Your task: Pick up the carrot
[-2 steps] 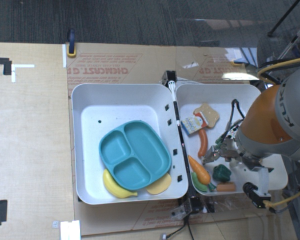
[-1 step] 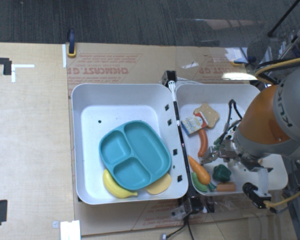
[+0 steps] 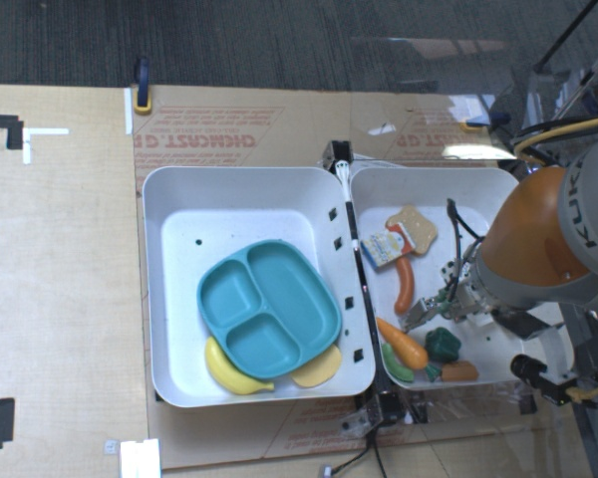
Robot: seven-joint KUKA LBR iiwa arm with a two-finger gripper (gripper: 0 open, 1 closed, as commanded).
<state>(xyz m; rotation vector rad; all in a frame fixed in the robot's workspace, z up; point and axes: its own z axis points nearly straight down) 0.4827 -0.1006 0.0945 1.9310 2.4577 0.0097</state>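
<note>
- The gripper [image 3: 431, 307] hangs low inside the right bin [image 3: 498, 182], in the lower right of the frame, under the arm's orange band [image 3: 538, 232]; whether it is open or closed I cannot tell, and nothing is seen gripped.
- The carrot [image 3: 403, 343] lies just down-left of the gripper, slanted along the lower left corner of the right bin, its thick end toward the lower right. It rests on a green item [image 3: 397, 365] at the bin's lower wall.
- Just right of the carrot sit a dark green vegetable [image 3: 443, 344] and a small orange piece [image 3: 459, 371].
- Above the gripper are a sausage [image 3: 406, 283], upright in the frame, a packet [image 3: 384, 248] and a toast slice [image 3: 417, 227].
- The left bin [image 3: 169, 267] holds a teal divided plate [image 3: 269, 307], with a banana [image 3: 231, 370] and a yellow piece [image 3: 319, 368] at its lower edge. Both bins sit on the desk [image 3: 60, 297].
- Judgement: this looks like the approach step, with the carrot not yet grasped. Next, the gripper needs a short shift down-left, aligned across the carrot's narrow width, avoiding the dark green vegetable.
</note>
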